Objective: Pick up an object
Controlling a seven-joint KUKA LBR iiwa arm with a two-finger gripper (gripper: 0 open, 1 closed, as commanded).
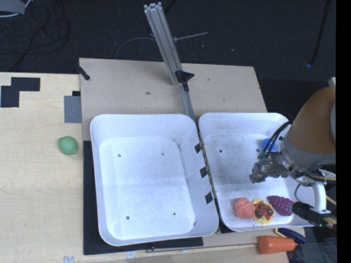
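The desk (38, 163) fills the left and middle of the frame and carries two white bins side by side. The left bin (143, 177) sits at centre; the right bin (233, 147) sits toward the right edge, and my arm (312, 130) reaches over it from the right. My fingers (258, 175) hang dark above the right bin's floor, and I cannot tell how far apart they stand or whether they grip anything. Below them, along the bin's lower edge, lie a pink object (243, 207), a yellow and red piece (263, 211) touching it, and purple grapes (281, 204) just beside. A green ball (68, 145) rests on the desk at left, well apart. An orange carrot (275, 244) lies below the right bin.
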